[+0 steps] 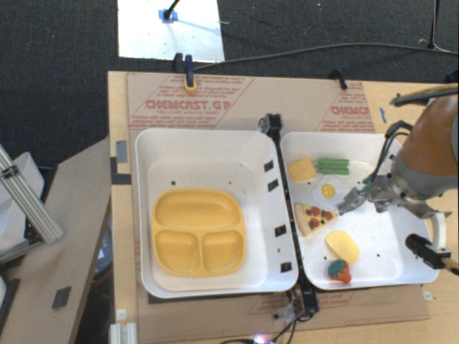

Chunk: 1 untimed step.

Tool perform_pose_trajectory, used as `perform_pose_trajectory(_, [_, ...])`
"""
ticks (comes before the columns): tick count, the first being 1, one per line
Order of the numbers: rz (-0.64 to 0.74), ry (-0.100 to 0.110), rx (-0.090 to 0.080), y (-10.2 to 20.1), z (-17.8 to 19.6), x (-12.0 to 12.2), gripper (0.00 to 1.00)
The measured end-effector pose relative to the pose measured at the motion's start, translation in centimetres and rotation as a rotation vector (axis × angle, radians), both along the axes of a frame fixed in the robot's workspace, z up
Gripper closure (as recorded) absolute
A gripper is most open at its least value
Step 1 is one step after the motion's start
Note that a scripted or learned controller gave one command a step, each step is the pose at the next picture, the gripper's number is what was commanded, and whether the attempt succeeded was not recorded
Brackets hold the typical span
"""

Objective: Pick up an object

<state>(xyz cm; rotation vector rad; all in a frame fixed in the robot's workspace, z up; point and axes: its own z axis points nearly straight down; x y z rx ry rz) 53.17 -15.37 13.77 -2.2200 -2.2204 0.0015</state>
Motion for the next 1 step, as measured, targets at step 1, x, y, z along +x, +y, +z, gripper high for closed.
perform_pose_trajectory(1, [-0.001, -0.006, -0.002, -0.06, 1.31, 0.16, 1.0])
